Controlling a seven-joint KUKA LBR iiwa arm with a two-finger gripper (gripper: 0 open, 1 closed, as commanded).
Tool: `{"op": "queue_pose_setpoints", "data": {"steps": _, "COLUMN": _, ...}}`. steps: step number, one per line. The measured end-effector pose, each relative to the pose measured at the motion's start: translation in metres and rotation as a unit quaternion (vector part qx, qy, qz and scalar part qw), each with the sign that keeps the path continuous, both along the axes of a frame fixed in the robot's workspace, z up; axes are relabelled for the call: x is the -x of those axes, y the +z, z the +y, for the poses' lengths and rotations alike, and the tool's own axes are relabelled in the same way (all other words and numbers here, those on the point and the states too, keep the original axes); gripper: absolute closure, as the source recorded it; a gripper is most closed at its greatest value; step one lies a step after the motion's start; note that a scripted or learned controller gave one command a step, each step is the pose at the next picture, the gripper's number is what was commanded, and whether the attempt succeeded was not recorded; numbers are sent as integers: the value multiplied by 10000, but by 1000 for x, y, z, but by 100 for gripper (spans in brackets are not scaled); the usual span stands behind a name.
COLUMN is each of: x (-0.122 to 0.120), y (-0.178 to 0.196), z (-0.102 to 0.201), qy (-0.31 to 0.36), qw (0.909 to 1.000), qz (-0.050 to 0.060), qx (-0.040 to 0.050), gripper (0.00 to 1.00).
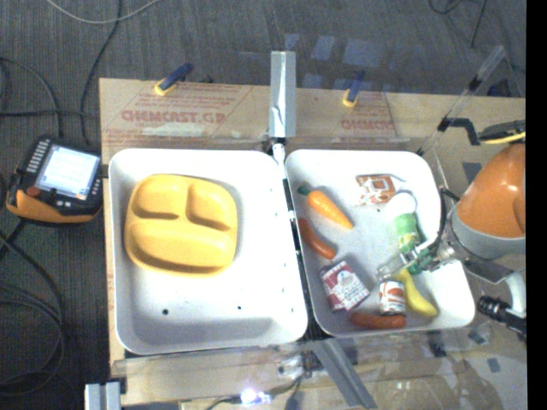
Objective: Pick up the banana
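Note:
The yellow banana [418, 296] lies in the right bin [301, 229], near its front right corner, beside a small red and white can [391, 295]. My gripper [423, 259] reaches in from the right and sits low, just above the banana's upper end and right below a green bottle [407, 229]. The grey wrist and its orange band [502, 196] hang over the bin's right rim. Nothing visibly sits in the gripper.
The right bin also holds a carrot [329, 209], an orange-red sausage [317, 240], a red and white box [344, 284], a red sausage [378, 320] and a packet [376, 188]. A yellow divided tray [182, 222] lies in the left bin [197, 314]. A teach pendant [55, 182] rests at far left.

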State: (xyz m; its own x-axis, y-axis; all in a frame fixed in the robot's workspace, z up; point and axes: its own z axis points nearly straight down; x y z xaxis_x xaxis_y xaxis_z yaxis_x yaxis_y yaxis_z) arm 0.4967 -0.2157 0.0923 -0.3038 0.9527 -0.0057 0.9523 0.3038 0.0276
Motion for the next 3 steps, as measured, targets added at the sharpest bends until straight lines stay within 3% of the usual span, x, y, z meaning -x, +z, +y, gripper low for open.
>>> {"op": "queue_pose_setpoints", "data": {"steps": 1, "x": 1, "y": 6, "z": -2, "qy": -18, "qw": 10000, "qz": 21, "qx": 4, "gripper": 100}}
{"op": "queue_pose_setpoints", "data": {"steps": 2, "x": 1, "y": 6, "z": -1, "qy": -17, "qw": 10000, "qz": 24, "qx": 2, "gripper": 0}}
{"op": "queue_pose_setpoints", "data": {"steps": 3, "x": 6, "y": -1, "z": 18, "qy": 299, "qw": 9995, "qz": 22, "qx": 91, "gripper": 0}}
